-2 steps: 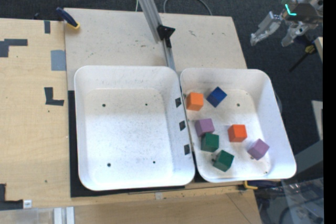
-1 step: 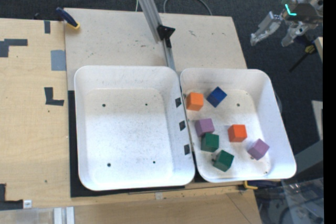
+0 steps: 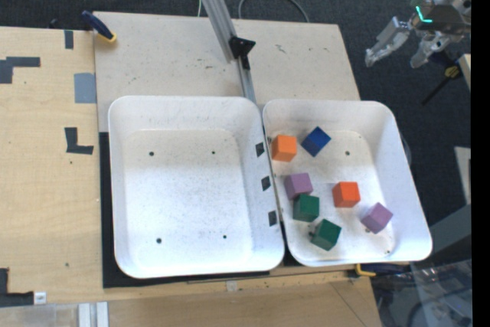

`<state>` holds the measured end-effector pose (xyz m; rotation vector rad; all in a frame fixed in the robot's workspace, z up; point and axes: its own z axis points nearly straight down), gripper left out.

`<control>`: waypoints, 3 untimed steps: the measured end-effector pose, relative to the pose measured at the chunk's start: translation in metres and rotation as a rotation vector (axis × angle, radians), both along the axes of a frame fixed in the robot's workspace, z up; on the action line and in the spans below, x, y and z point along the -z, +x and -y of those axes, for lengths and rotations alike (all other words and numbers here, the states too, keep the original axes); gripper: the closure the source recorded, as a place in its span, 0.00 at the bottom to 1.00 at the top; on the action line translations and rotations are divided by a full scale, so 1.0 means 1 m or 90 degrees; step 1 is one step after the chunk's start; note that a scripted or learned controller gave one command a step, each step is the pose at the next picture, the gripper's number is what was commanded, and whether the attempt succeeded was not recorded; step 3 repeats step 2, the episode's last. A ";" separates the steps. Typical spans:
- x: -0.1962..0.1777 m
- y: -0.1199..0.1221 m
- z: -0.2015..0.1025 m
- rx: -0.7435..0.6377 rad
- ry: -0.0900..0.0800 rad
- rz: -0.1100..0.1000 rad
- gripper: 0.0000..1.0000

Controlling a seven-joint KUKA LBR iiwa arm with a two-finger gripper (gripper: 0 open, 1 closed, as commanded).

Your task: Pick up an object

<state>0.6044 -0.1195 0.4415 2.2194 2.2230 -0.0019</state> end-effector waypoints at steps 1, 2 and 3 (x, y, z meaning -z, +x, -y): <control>0.000 0.000 0.000 0.000 0.000 0.000 0.00; 0.000 0.000 0.000 0.000 0.000 0.000 0.00; 0.000 0.000 0.000 0.000 0.000 0.000 0.00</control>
